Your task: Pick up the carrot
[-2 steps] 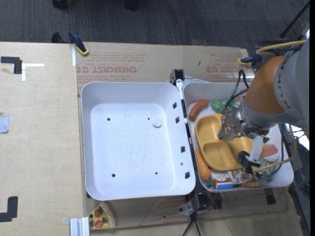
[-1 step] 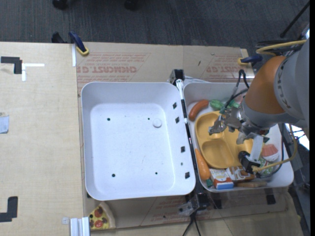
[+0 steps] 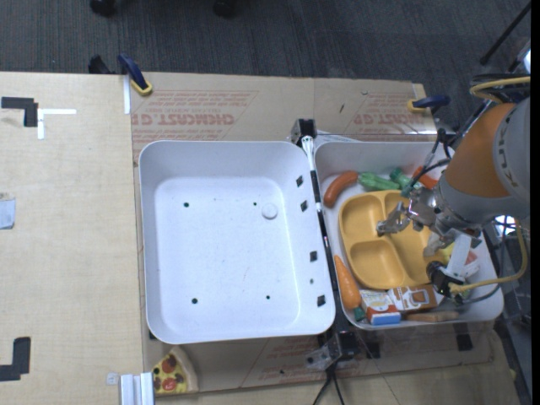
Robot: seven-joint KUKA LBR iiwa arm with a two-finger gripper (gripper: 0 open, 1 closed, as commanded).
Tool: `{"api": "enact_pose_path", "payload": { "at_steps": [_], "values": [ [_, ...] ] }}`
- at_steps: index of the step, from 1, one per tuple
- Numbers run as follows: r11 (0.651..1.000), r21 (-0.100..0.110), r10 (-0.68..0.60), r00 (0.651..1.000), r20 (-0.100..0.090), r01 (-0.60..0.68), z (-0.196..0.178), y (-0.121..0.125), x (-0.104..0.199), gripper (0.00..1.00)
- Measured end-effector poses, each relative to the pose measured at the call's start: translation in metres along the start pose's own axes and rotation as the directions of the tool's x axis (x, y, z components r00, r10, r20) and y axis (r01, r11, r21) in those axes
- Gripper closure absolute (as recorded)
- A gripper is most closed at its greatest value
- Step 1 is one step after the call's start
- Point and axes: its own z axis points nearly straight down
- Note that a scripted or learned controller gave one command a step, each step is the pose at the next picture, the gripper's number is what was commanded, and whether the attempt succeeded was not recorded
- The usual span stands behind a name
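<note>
Tool (image 3: 398, 220) hovers over the yellow divided tray (image 3: 380, 256) in the right bin (image 3: 485, 310) — open or closed, can't tell. Carrot (image 3: 347, 282) lies down-left of tool, beside the tray — long axis along the bin's left wall.

Two bins sit side by side. In the right bin (image 3: 494, 309), a tray (image 3: 384, 251) lies in the middle, the carrot (image 3: 347, 283) along its left, a carton (image 3: 393, 302) in front, and a sausage (image 3: 339, 186) behind it.
</note>
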Motion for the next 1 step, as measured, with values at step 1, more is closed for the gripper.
{"api": "enact_pose_path", "payload": {
  "at_steps": [1],
  "values": [
    [0.934,-0.013,0.357,0.934,0.015,-0.356,0.0024,0.0229,0.0427,0.00]
  ]
}}
